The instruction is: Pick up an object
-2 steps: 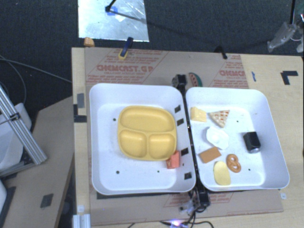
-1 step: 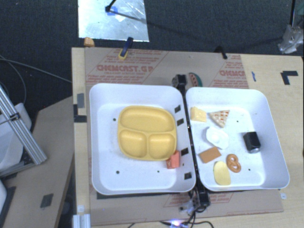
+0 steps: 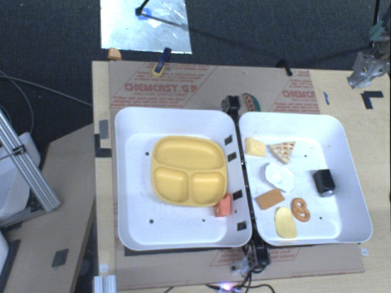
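Gripper [image 3: 368, 68] sits far upper right, fingers unreadable; you should bring it down over the black block [image 3: 324, 182], isolated, easiest pick.

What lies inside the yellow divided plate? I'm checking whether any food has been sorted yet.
The yellow divided plate shows three bare compartments. An orange piece sits at its lower right edge, outside it. Whatever is beneath the plate is covered.

- At the upper right edge, a small piece of the robot [image 3: 368, 66] shows: pale grey metal, angular and blocky.
- A thin dark rod or cable [image 3: 379, 8] rises straight up from it.
- Too little shows to make out screws, markings or an orange band.
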You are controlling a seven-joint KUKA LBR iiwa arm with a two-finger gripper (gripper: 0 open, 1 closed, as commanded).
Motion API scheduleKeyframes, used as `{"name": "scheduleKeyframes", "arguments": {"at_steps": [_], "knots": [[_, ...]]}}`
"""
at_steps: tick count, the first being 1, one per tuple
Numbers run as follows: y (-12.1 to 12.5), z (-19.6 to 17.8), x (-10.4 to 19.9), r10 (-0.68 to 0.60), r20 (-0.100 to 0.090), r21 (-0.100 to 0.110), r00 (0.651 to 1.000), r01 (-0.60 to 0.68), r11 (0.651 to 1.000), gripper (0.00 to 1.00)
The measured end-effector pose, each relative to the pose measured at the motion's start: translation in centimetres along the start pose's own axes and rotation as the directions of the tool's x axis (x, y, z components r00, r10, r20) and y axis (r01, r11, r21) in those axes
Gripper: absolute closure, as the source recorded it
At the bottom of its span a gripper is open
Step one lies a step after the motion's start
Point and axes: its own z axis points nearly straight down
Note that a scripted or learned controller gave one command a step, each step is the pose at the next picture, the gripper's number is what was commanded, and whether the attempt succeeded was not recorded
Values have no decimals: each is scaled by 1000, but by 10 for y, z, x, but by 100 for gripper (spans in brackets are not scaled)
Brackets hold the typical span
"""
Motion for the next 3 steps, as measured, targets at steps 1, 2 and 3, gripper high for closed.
{"name": "scheduleKeyframes", "arguments": {"at_steps": [1,2,3], "knots": [[-41,9,153,-11,-3,0,1000,11,1000,100],[-85,-13,176,1,0,-3,1000,-1,1000,100],[-112,76,162,8,2,8,1000,-8,1000,100]]}}
